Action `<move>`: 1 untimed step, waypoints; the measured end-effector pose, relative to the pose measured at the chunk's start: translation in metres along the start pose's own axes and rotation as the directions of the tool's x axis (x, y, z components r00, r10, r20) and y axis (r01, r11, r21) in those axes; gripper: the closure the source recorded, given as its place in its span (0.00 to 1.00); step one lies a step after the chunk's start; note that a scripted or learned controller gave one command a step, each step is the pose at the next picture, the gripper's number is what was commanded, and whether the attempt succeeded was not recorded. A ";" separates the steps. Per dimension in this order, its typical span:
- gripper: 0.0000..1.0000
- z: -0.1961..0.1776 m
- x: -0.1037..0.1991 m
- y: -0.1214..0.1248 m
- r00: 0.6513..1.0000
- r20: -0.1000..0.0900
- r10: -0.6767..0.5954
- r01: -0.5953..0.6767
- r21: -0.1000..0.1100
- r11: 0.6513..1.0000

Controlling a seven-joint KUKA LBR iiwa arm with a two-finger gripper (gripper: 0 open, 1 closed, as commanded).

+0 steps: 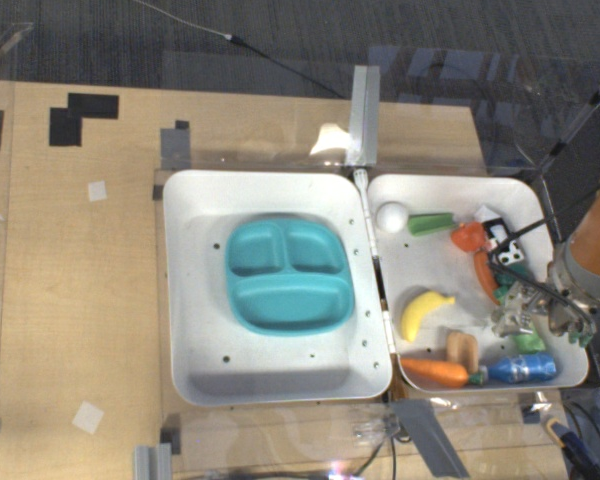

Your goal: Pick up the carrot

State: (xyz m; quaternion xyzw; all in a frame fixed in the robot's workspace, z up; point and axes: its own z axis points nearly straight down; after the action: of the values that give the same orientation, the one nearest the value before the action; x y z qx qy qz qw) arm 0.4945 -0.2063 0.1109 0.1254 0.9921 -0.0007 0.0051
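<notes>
The carrot (435, 371) is orange with a green tip and lies flat along the front wall of the right bin (450, 186). My gripper (513, 311) hangs low over the right side of that bin, up and to the right of the carrot and apart from it. Below the gripper lies a small green item (528, 343). Cables and metal parts blur the gripper's tip.
The right bin also holds a banana (424, 311), a tan block (462, 347), a blue bottle (521, 370), a white ball (390, 217), a green stick (431, 223) and orange-red pieces (477, 253). A teal divided plate (288, 274) sits in the left bin (195, 268).
</notes>
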 end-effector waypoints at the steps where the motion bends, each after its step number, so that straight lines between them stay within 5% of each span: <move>1: 1.00 -0.037 0.020 0.097 0.891 -0.003 0.455 -0.455 -0.002 0.891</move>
State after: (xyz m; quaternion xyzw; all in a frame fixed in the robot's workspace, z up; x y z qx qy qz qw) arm 0.4985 -0.1076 0.1476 0.3540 0.9352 0.0018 0.0042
